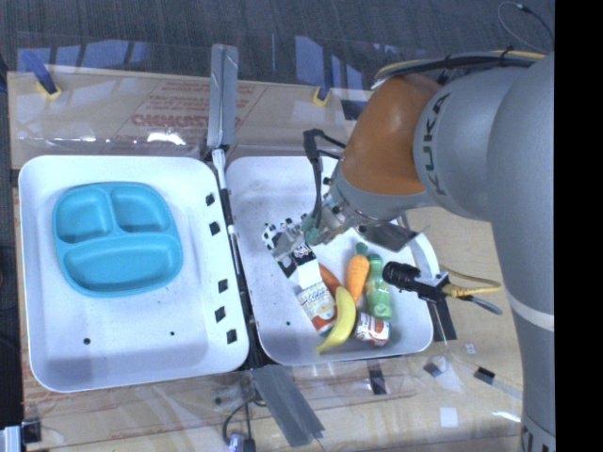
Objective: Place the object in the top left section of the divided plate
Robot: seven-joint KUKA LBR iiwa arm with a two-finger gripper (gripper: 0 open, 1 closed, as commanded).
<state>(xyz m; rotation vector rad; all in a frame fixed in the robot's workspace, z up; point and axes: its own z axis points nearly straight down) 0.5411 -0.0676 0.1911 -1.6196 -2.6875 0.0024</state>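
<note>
A blue divided plate (116, 236) lies in the upper part of the left bin (122, 347), with two small sections at its top and one long section below. My gripper (290, 242) is down in the right bin (259, 196), at the upper end of a white pouch with an orange label (315, 297). Whether it touches the pouch I cannot tell. Just right of the pouch lie a banana (340, 321), a carrot (357, 274), a green bottle (379, 291) and a red and white packet (373, 329).
The big grey arm with its orange band (391, 139) hangs over the right bin's upper right part. A raised divider (226, 243) with black clips runs between the two bins. Clear plastic sheeting and tape lie around the bins.
</note>
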